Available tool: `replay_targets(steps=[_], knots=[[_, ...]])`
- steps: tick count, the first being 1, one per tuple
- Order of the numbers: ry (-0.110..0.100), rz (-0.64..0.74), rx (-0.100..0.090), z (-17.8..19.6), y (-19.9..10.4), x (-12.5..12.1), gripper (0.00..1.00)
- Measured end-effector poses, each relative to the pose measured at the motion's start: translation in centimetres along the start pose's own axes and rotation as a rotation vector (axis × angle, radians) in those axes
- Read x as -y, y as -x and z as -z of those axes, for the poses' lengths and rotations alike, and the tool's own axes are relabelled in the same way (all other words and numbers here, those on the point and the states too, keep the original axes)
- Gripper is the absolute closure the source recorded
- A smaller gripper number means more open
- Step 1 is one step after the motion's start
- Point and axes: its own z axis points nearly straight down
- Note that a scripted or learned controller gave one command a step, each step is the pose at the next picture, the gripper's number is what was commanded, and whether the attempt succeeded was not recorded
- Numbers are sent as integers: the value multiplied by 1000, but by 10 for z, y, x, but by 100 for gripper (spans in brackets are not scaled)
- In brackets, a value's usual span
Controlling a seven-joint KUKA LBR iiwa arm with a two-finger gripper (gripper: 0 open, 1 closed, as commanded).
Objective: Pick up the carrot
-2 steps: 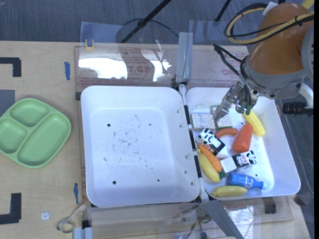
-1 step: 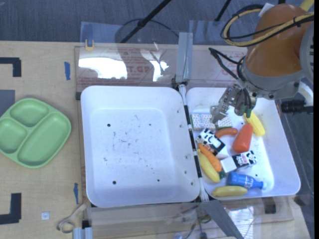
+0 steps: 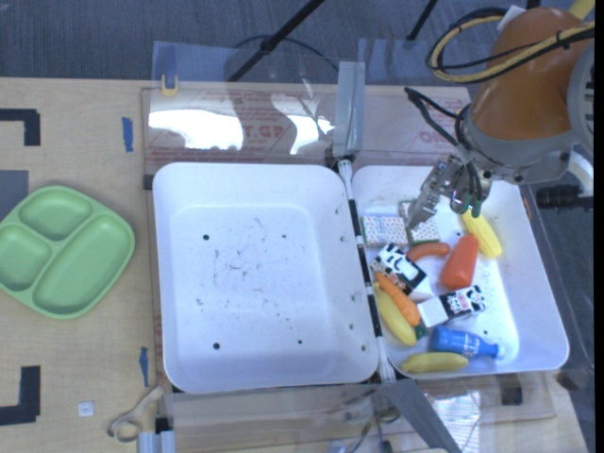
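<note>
Arm: the grey arm with its orange band [image 3: 528, 74] is seen entering from the right; its upper part is cut off by the frame's top and right edges, and black and yellow cables are looped over it.
Gripper: the gripper [image 3: 445, 196] is held over the upper part of the right bin [image 3: 543, 310]. Its fingers are seen as blurred metal shapes, and whether they are spread or pressed together cannot be told; nothing is seen between them.
Carrot: the carrot [image 3: 397, 297] is lying in the right bin near its left wall, slanted, touching the yellow banana [image 3: 395, 321] just below it. Its upper end is partly hidden by a black-and-white block [image 3: 403, 265].
Other items: an orange-red vegetable [image 3: 460, 262], possibly a pepper, is lying right of centre; a yellow piece [image 3: 482, 231] is partly covered by the gripper; a blue bottle [image 3: 464, 344] and a second yellow piece [image 3: 435, 362] are lying near the front wall.
Left bin: the left bin [image 3: 189, 206] is marked with faint scratches.
Bench: a green divided plate [image 3: 61, 250] is set on the wood at far left.
Glare: the clear panel [image 3: 236, 125] behind the bins is washed out by reflection.
</note>
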Motion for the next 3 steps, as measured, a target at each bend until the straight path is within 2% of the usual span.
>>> replay_targets(steps=[1, 2, 3], knots=[[1, 142, 2, 13, -5, -13, 100], [-1, 272, -4, 17, -30, 17, 100], [0, 210, -3, 7, -61, 31, 100]])
